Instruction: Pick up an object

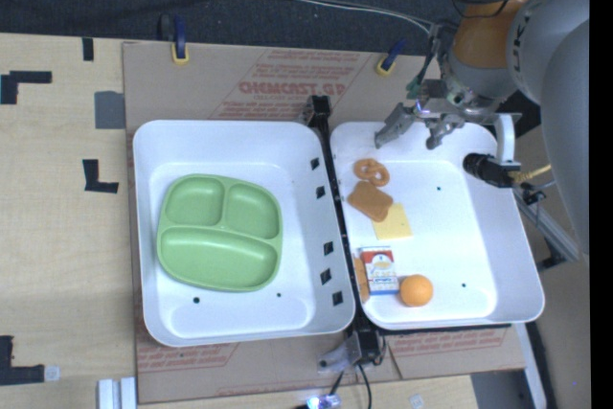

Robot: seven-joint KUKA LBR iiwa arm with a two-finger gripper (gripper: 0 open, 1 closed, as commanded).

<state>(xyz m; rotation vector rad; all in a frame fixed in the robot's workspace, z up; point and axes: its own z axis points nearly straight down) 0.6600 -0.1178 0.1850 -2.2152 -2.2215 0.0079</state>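
The right bin (479, 206) holds a pretzel (371, 171), a brown cracker (369, 201), a yellow cheese slice (393, 223), a small red, white and blue carton (380, 270) and an orange (416, 290). My gripper (414, 132) hangs over the bin's back edge, above and to the right of the pretzel. It is open, with its two dark fingers (391, 128) spread wide apart and nothing between them.
The left bin (172, 144) holds a green divided plate (219, 231). A black clip strip (329, 206) runs between the two bins. The arm's grey body and orange band (498, 5) fill the upper right. Cardboard lies under both bins.
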